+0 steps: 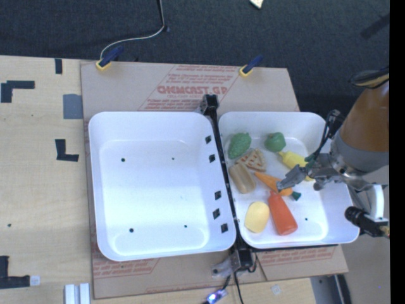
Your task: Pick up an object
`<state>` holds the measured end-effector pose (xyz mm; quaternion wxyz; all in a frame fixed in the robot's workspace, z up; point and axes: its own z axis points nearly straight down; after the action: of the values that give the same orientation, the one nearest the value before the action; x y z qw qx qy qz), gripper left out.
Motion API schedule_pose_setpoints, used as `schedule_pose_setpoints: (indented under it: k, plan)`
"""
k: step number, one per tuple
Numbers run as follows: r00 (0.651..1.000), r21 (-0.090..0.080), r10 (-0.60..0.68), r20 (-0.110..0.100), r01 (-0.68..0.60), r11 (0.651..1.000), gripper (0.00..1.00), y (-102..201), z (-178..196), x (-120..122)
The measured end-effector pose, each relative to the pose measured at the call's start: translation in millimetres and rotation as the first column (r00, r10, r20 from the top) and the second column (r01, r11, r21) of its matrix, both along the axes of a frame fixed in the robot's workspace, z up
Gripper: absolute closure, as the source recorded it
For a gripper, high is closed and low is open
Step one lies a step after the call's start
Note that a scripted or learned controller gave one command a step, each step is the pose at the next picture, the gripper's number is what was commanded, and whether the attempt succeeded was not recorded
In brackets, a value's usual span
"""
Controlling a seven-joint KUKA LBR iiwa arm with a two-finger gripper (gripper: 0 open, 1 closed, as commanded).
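Carrot (272, 183), smooth orange taper, sits beneath my gripper (290, 181); I cannot tell my fingers' spread.

A wooden bench (38, 189) bears a cardboard sheet (190, 87), with two white bins (104, 170) side by side on it.

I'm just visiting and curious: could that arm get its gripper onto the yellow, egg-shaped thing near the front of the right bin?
Probably yes. The yellow egg-shaped thing lies uncovered in the right bin, with the gripper already over that bin. The red bottle-shaped toy lies close beside it and might crowd the fingers.
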<state>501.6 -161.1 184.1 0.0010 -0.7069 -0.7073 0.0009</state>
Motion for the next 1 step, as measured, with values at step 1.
schedule_pose_setpoints:
  k: [1]
  plan:
    - [1.000, 0.002, 0.002, -0.004, -0.002, 1.000, 0.00, 55.4, -105.2, -20.2]
